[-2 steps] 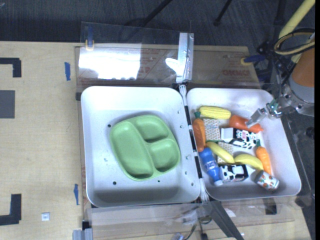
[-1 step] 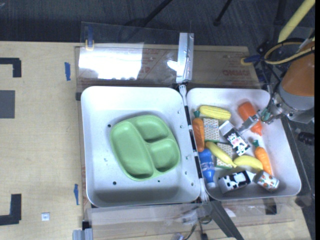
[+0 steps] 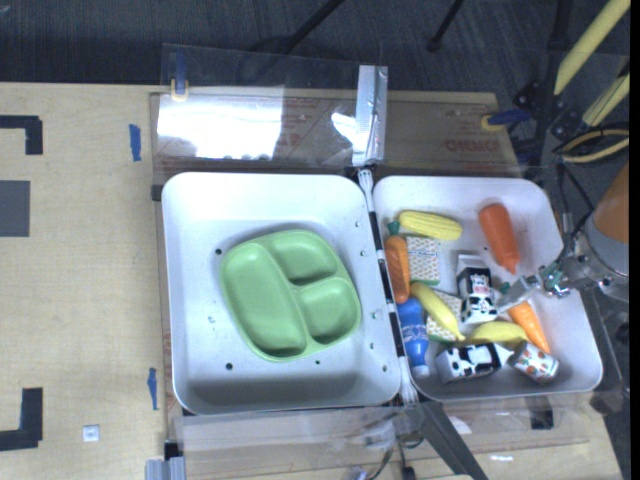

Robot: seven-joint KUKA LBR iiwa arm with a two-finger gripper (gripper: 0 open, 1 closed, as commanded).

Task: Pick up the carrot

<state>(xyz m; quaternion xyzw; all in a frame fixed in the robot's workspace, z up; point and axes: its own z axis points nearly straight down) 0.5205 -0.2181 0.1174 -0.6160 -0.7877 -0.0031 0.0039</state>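
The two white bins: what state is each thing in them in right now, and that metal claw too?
Green divided plate: lying flat in left bin, holding nothing.
Corn cob: lying on its side, right bin.
Carrot: lying loose, not gripped.
Toy cow: tipped on its side.
Blue bottle: lying down against the divider.
Gripper: just above the carrot, holding nothing visible.
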